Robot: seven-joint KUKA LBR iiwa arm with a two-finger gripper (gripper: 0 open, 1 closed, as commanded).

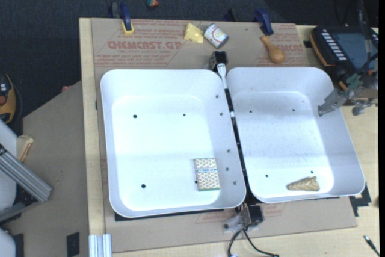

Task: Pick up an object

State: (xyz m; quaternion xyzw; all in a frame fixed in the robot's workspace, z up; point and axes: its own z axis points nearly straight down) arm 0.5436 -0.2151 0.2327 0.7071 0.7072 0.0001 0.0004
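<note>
A small patterned green-and-white packet (206,174) lies flat in the left bin (120,129), near its front right corner. A tan, crumbly wedge (304,185) rests in the right bin (337,147), close to the front rim. My gripper (340,102) hangs at the right bin's far right rim, well away from both objects, and nothing shows between its parts. Most of the arm is cut off by the frame's right side.
Behind the bins on the board lie a yellow piece (194,34), a small white can (216,36) and a wooden pear-shaped thing (274,51). Blue clamps (126,16) hold the board's back edge. A dark handheld device (340,45) sits at back right.
</note>
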